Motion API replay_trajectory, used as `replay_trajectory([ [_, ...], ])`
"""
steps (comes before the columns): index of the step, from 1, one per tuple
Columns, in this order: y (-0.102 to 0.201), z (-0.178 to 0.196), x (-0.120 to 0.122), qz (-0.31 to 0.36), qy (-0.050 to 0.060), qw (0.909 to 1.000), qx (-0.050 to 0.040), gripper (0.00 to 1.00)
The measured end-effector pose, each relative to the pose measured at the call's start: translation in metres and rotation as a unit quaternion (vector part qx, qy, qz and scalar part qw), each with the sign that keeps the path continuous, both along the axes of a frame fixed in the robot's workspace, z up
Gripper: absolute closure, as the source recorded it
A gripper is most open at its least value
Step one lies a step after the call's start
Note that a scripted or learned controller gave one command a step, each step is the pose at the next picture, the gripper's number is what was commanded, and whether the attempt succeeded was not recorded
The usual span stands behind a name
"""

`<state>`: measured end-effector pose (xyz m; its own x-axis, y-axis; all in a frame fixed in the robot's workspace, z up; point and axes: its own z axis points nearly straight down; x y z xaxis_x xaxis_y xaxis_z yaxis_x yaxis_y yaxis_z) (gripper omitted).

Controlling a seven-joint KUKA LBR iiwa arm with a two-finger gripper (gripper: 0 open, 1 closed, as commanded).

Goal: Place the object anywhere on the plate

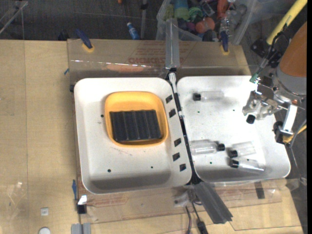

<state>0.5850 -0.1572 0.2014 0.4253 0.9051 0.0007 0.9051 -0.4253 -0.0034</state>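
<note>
An orange-yellow plate (134, 98) lies in the left bin (92, 169), and a black ridged block (135, 125) rests flat on it. Several clear vials with black caps lie in the right bin (214, 121): one at the back (207, 96), one near the divider (205, 147), and two close together at the front right (242, 152) (247, 165). My gripper (257, 108) hangs over the right side of the right bin, behind the front vials and apart from them. Nothing hangs visibly beneath it.
A raised divider with black clips (176, 126) separates the two bins. A clear tub of colourful toys (204, 6) stands behind the bench. The arm's grey and orange body (292, 62) fills the right edge above the right bin.
</note>
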Motion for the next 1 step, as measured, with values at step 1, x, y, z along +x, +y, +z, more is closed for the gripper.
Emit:
replay_trajectory([
  [1,0.005,0.0064,0.0601,0.026,-0.001,0.9997,-0.0008,1.0],
])
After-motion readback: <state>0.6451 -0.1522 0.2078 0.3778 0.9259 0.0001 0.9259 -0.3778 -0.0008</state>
